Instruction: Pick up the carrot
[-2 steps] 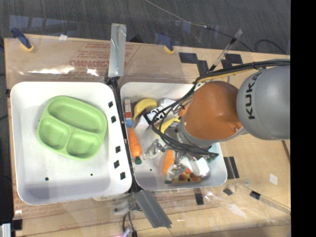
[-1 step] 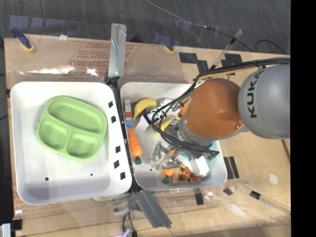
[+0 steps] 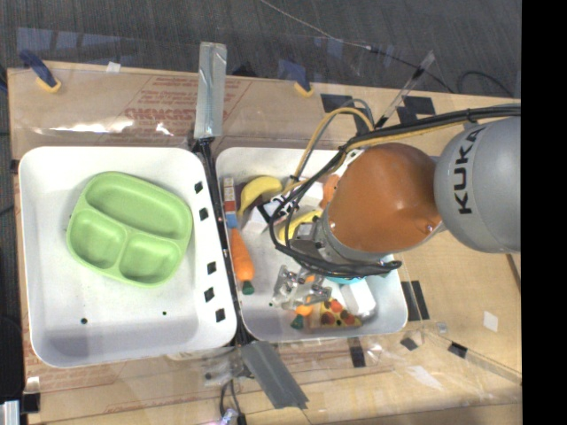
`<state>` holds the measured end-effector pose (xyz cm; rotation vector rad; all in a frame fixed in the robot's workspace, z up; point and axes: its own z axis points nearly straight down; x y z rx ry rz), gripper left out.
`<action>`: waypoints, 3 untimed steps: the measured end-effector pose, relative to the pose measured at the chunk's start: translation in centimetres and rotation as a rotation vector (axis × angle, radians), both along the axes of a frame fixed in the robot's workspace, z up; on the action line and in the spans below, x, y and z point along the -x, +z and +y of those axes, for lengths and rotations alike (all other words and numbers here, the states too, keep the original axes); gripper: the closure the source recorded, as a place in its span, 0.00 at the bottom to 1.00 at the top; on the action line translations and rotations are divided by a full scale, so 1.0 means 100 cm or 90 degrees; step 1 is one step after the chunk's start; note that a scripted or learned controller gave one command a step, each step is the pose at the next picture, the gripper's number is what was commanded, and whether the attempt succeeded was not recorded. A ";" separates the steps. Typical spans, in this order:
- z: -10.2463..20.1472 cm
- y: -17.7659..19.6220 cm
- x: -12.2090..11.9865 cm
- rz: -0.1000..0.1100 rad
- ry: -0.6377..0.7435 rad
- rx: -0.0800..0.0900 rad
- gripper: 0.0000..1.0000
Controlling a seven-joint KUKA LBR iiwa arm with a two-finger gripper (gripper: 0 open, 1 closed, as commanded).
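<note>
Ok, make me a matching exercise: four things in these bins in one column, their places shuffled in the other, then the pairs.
Things:
1. carrot
2. green divided plate
3. banana
4. gripper

Places:
A. in the left bin
B. along the right bin's left wall
C. low in the right bin, over small toys
D. near the right bin's top edge

Pairs: 1-B, 2-A, 3-D, 4-C

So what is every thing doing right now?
carrot: lying flat by the right bin's left wall, not held
banana: lying at the right bin's back
green plate: right way up in the left bin
gripper: low over the small toys
</note>
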<state>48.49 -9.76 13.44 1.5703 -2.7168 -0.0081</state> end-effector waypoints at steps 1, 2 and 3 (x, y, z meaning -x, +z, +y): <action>0.017 0.055 0.007 -0.003 0.136 -0.001 1.00; -0.029 0.057 0.008 -0.004 0.434 -0.003 1.00; -0.027 0.063 0.006 -0.003 0.438 -0.007 1.00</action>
